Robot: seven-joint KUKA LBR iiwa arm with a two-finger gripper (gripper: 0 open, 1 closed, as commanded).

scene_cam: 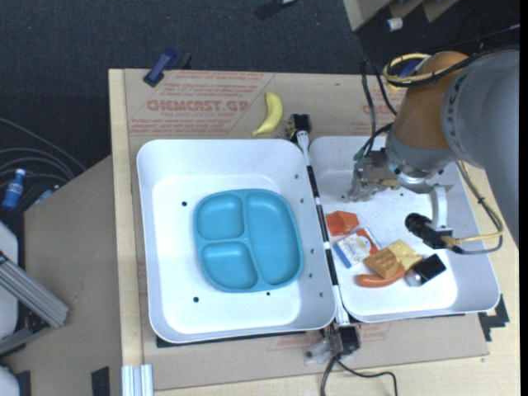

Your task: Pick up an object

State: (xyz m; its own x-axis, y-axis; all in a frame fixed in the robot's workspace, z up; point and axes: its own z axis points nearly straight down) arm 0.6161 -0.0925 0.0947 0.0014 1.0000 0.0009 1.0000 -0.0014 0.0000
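Right bin point(462, 291), near half: a cluster of small items lies left of centre. Nearest is an orange-red sausage point(375, 281), lying crosswise. A small black block point(428, 268) sits just to its right. A brown waffle-like piece point(382, 261) touches the sausage on its far side, and a yellow piece point(406, 252) is against the waffle's right edge. A white printed packet point(353, 247) lies just left of the waffle, and an orange piece point(342, 220) sits beyond the packet, near the bin's left wall. Left bin point(165, 180): a blue divided plate point(247, 239) lies flat at centre, apart from all the walls. The gripper point(364, 186) is low over the far-left part of the right bin, beyond the orange piece and apart from the cluster. Nothing is seen in its grasp. Whether it is spread or closed cannot be told from this view. The grey arm enters from the right. On the bench point(206, 89), beyond the left bin's far-right corner, lies a yellow banana point(269, 114). A blue object point(160, 68) sits at the bench's far-left edge.
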